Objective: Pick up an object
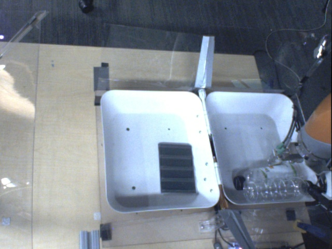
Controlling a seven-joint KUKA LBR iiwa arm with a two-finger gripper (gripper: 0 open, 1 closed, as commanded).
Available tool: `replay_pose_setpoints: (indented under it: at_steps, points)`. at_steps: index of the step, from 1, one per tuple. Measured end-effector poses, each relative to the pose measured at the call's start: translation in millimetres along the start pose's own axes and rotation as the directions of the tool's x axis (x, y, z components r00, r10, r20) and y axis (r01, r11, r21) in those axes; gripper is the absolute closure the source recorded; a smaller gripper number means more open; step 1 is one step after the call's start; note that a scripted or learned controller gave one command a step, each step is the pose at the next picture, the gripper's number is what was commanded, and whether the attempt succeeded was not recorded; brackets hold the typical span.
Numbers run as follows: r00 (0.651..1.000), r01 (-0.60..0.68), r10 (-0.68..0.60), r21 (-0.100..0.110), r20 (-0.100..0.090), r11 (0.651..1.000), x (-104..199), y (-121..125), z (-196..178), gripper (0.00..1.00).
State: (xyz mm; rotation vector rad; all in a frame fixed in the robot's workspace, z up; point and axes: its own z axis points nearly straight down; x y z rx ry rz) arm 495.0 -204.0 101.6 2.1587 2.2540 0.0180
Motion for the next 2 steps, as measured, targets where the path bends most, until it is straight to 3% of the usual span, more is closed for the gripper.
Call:
replay_pose_setpoints:
  at_steps: [1,2]
  points:
    - [0.988,0.154,-0.154,0.014,-0.008,0.988,52.2,107.6,-92.1,1.00]
    - [0.988,0.154,-0.154,0.015,-0.008,0.988,52.1,107.4,-91.8,0.00]
